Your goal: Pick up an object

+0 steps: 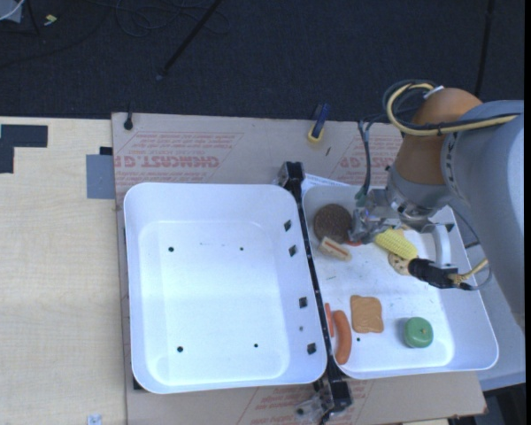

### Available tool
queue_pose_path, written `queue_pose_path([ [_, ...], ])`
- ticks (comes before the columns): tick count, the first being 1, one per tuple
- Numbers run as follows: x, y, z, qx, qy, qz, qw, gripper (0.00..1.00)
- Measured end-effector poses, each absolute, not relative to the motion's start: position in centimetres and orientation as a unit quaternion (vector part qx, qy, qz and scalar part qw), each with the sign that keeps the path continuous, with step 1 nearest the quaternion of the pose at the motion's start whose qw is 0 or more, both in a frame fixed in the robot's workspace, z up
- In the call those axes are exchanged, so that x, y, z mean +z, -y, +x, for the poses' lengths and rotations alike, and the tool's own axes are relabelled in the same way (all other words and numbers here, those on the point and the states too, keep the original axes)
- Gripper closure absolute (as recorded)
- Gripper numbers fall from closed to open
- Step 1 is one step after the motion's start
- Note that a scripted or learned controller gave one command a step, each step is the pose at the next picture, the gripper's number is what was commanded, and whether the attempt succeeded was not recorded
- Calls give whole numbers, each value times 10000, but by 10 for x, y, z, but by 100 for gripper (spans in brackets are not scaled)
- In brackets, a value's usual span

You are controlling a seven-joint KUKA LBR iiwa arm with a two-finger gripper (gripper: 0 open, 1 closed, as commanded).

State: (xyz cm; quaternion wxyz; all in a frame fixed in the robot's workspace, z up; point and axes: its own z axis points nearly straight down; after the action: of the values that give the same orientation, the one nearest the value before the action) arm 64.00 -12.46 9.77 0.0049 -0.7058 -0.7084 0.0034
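The arm (491,162) is a bulky grey casing with smooth, rounded surfaces, and an orange band (429,144) wraps the section above the wrist. Yellow and black cables (405,100) loop over the top of that band. Below it sits a darker metallic wrist assembly (398,204) with thin wires trailing

Red print on cardboard sheet (186,151), upside down, not legible.

Round dark-brown cookie-like disc (333,220) lies flat at the right bin's far end, a small tan wedge (335,249) just beside it. Yellow banana-shaped piece (396,245) lies nearby, orange sausage (342,336), tan toast slice (366,313) and green round piece (418,332) nearer us.
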Motion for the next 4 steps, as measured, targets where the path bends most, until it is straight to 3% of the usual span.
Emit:
queue_pose_path([
  [1,97,124,640,39,7087,-7054,50,0],
  [2,88,80,644,8,7082,-7060,6,0],
  [3,90,139,586,16,7055,-7087,11,0],
  [4,88,131,634,21,7068,-7074,33,0],
])
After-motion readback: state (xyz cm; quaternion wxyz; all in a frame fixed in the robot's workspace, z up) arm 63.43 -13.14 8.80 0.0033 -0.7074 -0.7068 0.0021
